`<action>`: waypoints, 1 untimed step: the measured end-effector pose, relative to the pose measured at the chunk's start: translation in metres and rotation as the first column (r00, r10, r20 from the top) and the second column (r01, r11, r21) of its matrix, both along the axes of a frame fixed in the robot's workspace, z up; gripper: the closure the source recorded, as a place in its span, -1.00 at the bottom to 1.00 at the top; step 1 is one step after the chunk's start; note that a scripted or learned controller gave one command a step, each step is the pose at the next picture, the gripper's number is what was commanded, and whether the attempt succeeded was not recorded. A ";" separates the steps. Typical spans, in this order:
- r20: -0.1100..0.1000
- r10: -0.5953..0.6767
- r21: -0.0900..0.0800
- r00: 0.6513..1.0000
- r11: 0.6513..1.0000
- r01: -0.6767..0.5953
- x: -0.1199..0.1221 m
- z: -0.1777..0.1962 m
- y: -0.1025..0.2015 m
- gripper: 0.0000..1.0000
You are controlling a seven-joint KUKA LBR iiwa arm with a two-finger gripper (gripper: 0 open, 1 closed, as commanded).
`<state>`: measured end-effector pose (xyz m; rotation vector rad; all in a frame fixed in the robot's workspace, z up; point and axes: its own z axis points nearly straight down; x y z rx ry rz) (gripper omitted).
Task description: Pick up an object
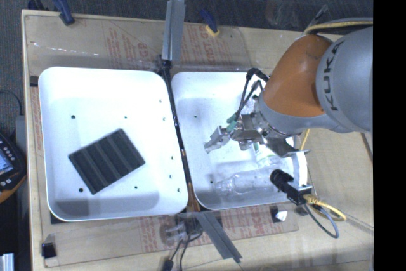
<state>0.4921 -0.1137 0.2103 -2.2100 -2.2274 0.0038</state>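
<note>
A dark ribbed rectangular pad (106, 160) lies flat in the left bin (57, 82), toward its front left. A clear plastic bottle (244, 183) lies on its side near the front wall of the right bin (196, 95). My gripper (216, 138) hangs over the middle of the right bin, pointing left, a little above and to the left of the bottle. The grey and orange arm (304, 85) covers the right part of that bin. I see nothing between the gripper and the bin floor beneath it.
A grey metal bar (172, 28) stands at the back between the two bins. Blue clamps (63, 8) hold the bench's back edge. A cable (323, 209) loops at the front right, beside a black fitting (284, 182).
</note>
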 end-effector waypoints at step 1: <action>0.000 -0.104 0.000 0.995 0.995 0.104 -0.016 -0.029 -0.058 -1.00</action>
